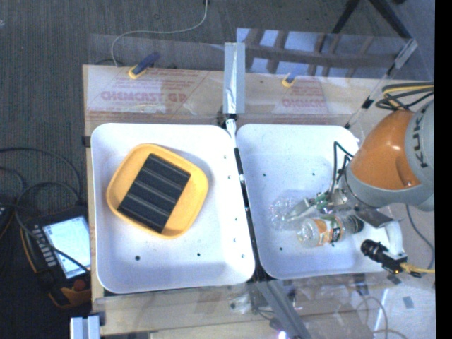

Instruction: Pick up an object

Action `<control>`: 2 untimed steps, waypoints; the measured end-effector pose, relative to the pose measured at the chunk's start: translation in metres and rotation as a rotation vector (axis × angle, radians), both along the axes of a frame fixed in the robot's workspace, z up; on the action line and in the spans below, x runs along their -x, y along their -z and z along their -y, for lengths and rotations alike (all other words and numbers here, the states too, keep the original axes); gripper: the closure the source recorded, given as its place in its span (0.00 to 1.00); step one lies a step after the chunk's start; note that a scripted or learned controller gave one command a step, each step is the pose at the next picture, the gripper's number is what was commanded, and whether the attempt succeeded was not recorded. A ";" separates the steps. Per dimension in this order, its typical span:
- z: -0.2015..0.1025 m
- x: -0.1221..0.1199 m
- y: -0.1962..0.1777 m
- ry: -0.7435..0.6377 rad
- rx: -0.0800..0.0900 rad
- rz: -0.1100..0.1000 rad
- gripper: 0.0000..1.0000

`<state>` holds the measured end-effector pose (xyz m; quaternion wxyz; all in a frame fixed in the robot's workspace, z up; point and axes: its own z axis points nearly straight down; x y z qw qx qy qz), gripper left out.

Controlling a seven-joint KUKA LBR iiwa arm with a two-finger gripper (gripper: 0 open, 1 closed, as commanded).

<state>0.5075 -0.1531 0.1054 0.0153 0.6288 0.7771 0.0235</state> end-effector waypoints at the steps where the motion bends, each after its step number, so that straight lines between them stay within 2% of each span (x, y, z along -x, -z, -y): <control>1: 0.001 -0.001 0.000 -0.017 0.000 -0.002 0.00; 2: 0.007 -0.003 -0.011 -0.011 0.018 0.011 1.00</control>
